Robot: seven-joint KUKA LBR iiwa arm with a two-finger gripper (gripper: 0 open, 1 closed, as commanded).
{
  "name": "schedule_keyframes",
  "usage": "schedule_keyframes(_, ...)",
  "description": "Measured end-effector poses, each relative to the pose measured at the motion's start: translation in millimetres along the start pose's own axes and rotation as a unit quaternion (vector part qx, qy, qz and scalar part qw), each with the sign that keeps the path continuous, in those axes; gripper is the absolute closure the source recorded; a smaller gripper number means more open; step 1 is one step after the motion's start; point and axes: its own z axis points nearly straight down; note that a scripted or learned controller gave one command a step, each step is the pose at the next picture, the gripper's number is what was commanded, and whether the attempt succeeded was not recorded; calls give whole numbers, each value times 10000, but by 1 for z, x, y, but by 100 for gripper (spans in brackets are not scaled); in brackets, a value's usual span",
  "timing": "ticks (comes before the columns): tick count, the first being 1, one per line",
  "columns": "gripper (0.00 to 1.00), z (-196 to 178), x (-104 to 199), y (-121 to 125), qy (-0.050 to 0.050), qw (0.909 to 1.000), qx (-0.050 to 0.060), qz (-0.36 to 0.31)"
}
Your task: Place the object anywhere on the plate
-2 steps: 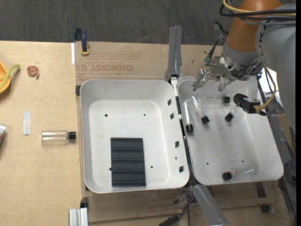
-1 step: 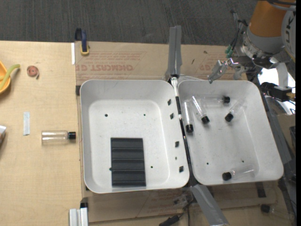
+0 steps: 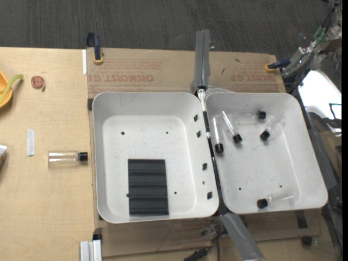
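Jaw state cannot be told on the gripper [image 3: 314, 43] at upper right, well apart from the black plate [image 3: 147, 187] in the left bin [image 3: 109, 145] and the vials [image 3: 234, 130] in the right bin [image 3: 304, 162].

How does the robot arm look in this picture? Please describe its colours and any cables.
At the top right, the arm appears as a dark grey, angular piece with pale metal parts and a small greenish patch. Thin dark cables loop above it. Below it is a smooth, glossy white surface, possibly its casing. The area is too blurred to read any markings.
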Motion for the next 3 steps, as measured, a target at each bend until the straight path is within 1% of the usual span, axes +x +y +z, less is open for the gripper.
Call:
schedule_keyframes(1, 0, -92, -29, -70, 3, 9999, 1, -169)
schedule_keyframes(2, 0, -91, 46, 13, 7, 9997, 9, 244)
schedule_keyframes(3, 0, -91, -45, -13, 3, 9879, 10, 1549)
